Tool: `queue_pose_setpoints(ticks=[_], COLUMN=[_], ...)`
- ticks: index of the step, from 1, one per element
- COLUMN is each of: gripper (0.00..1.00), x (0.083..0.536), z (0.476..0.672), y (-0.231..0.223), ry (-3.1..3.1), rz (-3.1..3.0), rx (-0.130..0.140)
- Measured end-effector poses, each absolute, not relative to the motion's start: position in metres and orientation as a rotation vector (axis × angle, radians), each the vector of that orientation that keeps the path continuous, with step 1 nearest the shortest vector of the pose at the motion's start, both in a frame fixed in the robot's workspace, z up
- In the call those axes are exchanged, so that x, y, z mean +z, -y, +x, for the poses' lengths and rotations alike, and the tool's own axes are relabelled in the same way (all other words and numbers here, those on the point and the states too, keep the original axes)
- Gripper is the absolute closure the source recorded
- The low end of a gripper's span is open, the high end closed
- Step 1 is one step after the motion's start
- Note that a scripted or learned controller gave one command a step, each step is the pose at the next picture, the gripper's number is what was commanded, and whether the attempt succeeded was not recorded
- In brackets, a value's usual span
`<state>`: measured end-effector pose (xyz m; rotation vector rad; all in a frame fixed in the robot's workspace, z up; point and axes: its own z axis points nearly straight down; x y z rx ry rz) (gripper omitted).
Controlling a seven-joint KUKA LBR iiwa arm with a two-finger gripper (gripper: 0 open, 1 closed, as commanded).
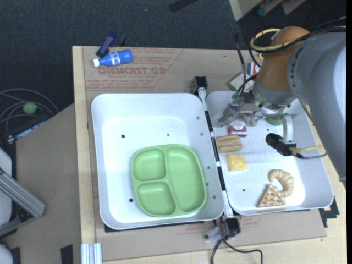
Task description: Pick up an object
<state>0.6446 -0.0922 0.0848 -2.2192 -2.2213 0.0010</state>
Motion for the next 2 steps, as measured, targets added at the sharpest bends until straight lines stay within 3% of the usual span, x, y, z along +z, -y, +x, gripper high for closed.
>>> queue_pose_setpoints(ticks=[1, 2], gripper=[0.0, 1.0], x=[0.085, 0.095], z=[0.642, 0.643], y=[0.097, 0.097], ry=[2.22, 2.222], rz=[-2.221, -2.221], rx=[0.001, 0.0])
